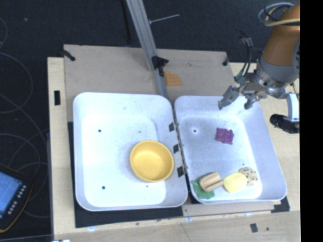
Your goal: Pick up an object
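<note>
Hovering upper right, pincer [237, 99] spread open, empty, above far rim of right white bin [267, 135]. Small purple block [224, 135] lay nearby below, ungrasped. Pick not yet begun.

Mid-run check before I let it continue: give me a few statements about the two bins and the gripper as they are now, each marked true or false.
1. The yellow bowl sits in the left bin. True.
2. The gripper is closed on the purple object. False: its fingers are spread with nothing between them, above the far edge of the right bin; the purple object lies apart on the bin floor.
3. The small yellow object lies near the right bin's near edge, beside a tan cylinder. True.
4. The purple object is in the same bin as the bowl. False: it is in the right bin.
</note>
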Robot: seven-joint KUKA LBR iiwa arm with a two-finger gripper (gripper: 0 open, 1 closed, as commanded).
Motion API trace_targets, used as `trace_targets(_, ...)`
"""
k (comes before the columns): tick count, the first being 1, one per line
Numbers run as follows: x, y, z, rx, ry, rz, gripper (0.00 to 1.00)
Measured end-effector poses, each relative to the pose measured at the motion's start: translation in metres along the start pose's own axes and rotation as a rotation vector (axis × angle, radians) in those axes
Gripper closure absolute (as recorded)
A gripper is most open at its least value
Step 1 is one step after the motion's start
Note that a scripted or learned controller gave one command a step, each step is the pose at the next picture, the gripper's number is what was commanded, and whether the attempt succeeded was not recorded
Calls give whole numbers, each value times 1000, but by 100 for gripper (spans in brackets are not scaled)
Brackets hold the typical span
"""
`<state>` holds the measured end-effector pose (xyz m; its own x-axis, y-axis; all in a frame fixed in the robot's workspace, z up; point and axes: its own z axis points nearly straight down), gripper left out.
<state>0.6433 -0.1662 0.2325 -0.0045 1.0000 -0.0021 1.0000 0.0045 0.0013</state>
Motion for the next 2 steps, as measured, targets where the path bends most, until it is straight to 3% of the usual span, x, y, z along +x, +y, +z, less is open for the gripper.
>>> trace_targets(1, 0, 0, 0, 0, -1, 0, 0)
trace_targets(2, 8, -4, 53, 5, 1, 0, 0)
